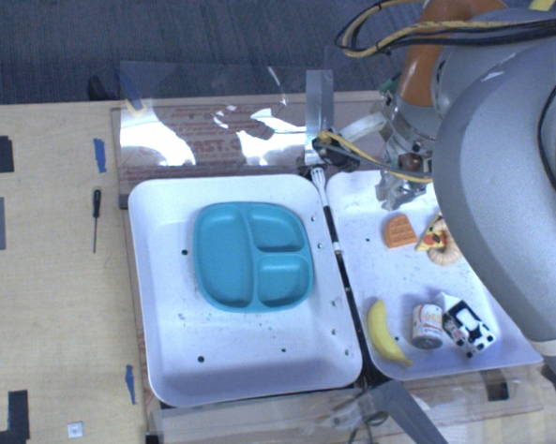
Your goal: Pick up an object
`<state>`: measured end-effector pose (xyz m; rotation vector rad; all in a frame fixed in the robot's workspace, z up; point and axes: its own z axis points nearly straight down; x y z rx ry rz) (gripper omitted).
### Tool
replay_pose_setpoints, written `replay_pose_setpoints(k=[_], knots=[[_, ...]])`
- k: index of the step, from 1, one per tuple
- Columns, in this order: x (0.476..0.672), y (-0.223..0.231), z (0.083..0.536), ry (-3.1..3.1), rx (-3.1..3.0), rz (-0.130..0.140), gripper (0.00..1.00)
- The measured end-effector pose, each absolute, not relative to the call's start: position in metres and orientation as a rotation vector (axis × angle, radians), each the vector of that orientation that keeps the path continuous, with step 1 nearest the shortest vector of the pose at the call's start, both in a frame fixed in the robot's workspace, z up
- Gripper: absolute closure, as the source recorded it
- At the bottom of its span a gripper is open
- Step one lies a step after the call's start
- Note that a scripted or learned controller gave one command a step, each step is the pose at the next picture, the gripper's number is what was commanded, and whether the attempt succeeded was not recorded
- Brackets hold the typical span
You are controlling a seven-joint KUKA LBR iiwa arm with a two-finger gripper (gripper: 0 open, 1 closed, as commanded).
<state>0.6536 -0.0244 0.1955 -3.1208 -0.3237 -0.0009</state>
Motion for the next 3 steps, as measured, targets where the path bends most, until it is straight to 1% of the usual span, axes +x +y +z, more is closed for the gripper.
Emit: replay_pose_setpoints(k=[1,2,3], knots=[[0.658,-0.029,0.234,-0.321,-3.124,-0.008,1.00],[0.659,-0.039,0.183,-0.508,-3.098,0.012,1.00],[0.653,-0.016,0.207,-0.336,-3.122,-0.004,1.00]])
